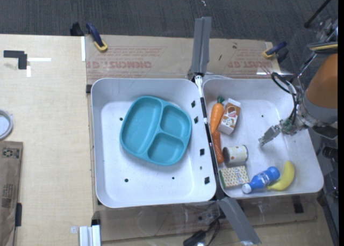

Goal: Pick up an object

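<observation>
My gripper hangs over the right bin, above bare floor in its middle right, with nothing seen in it. To its left lie an orange carrot and a small juice carton. A metal can lies on its side lower left of the gripper. Along the near wall sit a flat cracker box, a blue bottle and a yellow banana. A second thin orange piece runs along the bin's left wall.
The left bin holds a blue divided plate. A grey divider post stands between the bins at the back. Yellow clamps sit at the cardboard's far corners. The arm's orange band is at the right edge.
</observation>
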### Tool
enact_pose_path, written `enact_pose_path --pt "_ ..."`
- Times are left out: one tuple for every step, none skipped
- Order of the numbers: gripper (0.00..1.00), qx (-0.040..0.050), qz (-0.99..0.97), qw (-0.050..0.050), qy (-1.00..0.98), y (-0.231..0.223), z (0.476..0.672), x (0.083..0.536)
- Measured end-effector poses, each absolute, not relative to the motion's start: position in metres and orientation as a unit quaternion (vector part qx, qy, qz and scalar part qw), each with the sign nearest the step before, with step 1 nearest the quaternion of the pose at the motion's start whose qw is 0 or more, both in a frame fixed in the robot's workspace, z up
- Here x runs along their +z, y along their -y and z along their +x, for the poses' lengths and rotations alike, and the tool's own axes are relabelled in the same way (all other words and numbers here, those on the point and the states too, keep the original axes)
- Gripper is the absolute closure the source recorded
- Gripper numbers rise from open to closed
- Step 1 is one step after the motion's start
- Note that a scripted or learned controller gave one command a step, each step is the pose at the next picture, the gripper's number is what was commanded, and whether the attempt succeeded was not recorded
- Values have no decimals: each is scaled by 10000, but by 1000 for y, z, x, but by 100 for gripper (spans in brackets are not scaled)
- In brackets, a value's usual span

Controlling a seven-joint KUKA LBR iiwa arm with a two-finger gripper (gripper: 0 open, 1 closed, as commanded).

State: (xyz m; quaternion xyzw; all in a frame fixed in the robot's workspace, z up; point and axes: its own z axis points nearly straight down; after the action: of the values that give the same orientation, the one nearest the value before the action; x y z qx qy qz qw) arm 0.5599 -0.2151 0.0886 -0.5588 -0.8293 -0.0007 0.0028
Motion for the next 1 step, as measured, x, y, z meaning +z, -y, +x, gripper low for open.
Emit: enact_pose_path --pt "0 3 -5613 21 8276 208 477 89"
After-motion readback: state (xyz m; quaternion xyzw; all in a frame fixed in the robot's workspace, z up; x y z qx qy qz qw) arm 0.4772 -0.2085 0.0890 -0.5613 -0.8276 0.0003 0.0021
